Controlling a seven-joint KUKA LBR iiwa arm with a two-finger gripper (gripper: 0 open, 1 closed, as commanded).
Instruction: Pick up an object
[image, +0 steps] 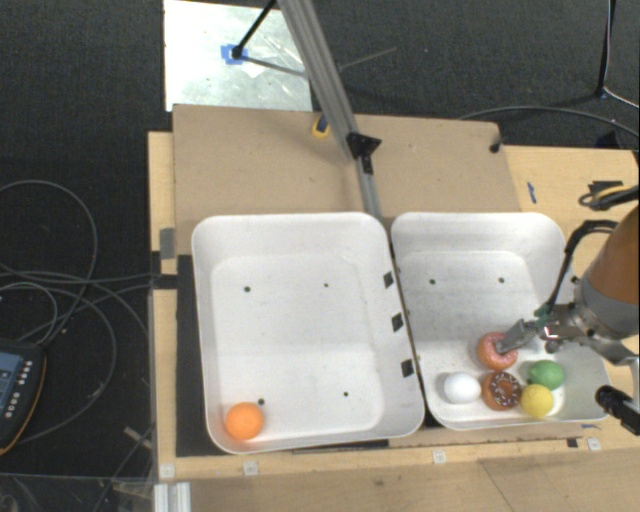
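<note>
You're bringing the gripper (509, 341) in low from the right, reaching over the pink donut (493, 351) in the right bin (470, 250) because the toys are clustering there; finger spacing I cannot tell.

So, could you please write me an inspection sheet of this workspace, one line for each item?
Surface: brown bench bearing the left bin and the right bin, side by side.
Job's things: orange ball in the left bin's near corner; pink donut, white ball, brown sprinkled donut, green ball and yellow ball clustered in the right bin's near corner.
Clutter: nothing seen.
Grippers: gripper low over the pink donut; a grasp cannot be confirmed.
Cables: black cables on the floor at left; more at upper right.
Surroundings: dark carpet, a handheld pendant at left, a grey pole rising behind the bins.
</note>
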